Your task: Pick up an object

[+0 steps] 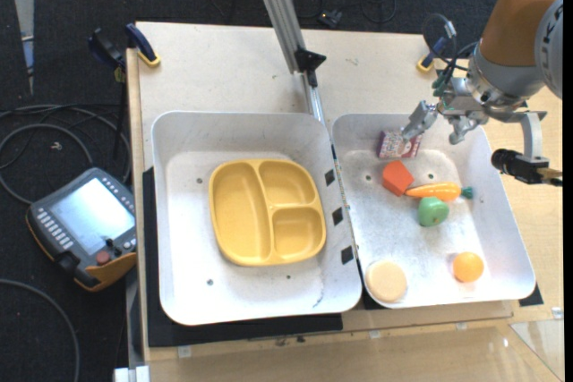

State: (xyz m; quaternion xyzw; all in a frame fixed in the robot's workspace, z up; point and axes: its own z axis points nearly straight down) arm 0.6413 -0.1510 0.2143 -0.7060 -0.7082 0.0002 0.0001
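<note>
Fingers of the grey two-finger gripper (439,124) stand spread apart above the far end of the right white shallow bin (501,277), the left one reaching down to just beside a small pink-and-white patterned packet (394,144), with nothing seen between them. Below the packet in that bin lie an orange-red block (397,178), an orange toy carrot with a green tip (436,191), a green rounded toy fruit (432,212), a small orange ball (467,267) and a pale round biscuit-like disc (387,281). A yellow plastic divided plate (266,212) sits in the left white shallow bin (179,192).
</note>
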